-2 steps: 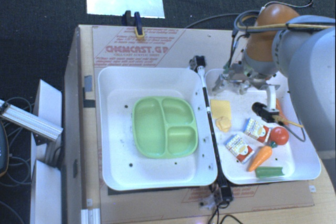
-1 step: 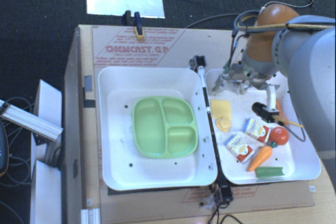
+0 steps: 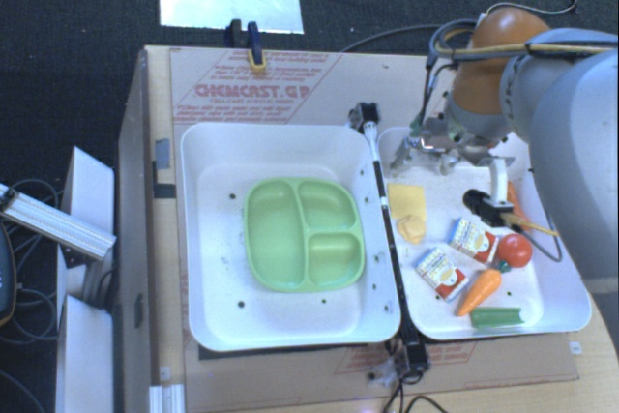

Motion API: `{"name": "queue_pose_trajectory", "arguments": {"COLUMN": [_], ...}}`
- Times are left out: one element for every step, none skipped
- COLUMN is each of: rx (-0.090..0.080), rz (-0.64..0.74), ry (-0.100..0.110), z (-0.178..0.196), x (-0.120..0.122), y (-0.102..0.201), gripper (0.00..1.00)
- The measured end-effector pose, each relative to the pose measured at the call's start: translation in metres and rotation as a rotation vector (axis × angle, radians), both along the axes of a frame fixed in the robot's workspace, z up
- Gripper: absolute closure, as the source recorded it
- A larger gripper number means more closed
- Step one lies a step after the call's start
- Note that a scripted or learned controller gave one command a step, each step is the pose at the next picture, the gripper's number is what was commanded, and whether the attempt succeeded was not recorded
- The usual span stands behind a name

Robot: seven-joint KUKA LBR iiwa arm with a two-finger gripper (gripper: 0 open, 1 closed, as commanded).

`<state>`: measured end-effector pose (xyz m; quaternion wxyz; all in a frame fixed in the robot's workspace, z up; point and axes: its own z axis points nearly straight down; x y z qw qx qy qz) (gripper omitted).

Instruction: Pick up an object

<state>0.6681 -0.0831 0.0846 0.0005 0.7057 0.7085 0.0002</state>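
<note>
Arm [image 3: 571, 111]: grey with an orange band; it came in from the right and hid the far right corner of the right bin [image 3: 556, 309].
Gripper [image 3: 431, 150]: low over the far end of the right bin; too small and shiny to tell if it was wide or narrow.
Cheese [image 3: 406, 201]: flat yellow square just in front of the gripper.
Lump [image 3: 413, 228]: small, yellow, at the cheese's near edge; hard to make out.
Far box [image 3: 474, 240]: touched the tomato [image 3: 515, 250].
Near box [image 3: 441, 271]: just beside the carrot [image 3: 480, 291].
Green stick [image 3: 496, 314]: by the carrot's tip.
Left bin [image 3: 208, 208]: held a green plate [image 3: 303, 234].
</note>
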Motion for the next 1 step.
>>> {"name": "queue_pose_trajectory", "arguments": {"rx": [0.000], "rz": [-0.001], "ry": [0.000], "z": [0.0000], "x": [0.0000], "y": [-0.0004], "gripper": [0.00]}}
